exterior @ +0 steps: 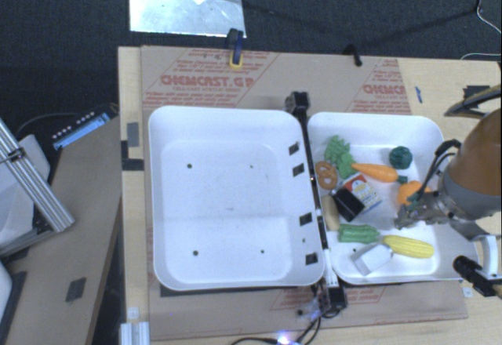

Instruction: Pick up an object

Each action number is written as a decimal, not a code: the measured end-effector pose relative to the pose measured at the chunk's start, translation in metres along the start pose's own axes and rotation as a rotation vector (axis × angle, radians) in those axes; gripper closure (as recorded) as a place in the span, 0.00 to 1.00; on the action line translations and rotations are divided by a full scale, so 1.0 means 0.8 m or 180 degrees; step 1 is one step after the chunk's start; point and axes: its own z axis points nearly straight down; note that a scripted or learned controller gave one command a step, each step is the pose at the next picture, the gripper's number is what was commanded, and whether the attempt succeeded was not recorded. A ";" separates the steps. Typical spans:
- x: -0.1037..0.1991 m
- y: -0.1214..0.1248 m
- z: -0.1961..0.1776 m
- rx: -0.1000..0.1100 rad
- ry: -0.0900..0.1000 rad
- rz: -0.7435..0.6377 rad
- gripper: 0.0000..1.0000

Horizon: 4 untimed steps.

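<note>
**Two bins, nothing lifted yet**

Two white bins are sitting side by side: the left bin [227, 198] is lying bare, and the right bin [427, 132] is holding every object. Reaching in from the right, the grey arm [478, 171] is hanging its gripper [412, 214] low over that bin's right side, just beside the orange piece [408, 191]. Whether it is clamping anything, I cannot tell. The yellow corn [406, 245], green vegetable [358, 234], carrot [376, 172] and dark green ball [401, 156] are all resting on the floor, so the pick is looking undone.
</note>
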 end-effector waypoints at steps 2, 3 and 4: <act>0.167 0.040 -0.106 -0.0024 0.0018 -0.0032 1.00; 0.226 0.221 -0.144 -0.0032 0.0009 -0.0019 1.00; 0.281 0.150 -0.121 0.0032 0.0012 -0.0008 1.00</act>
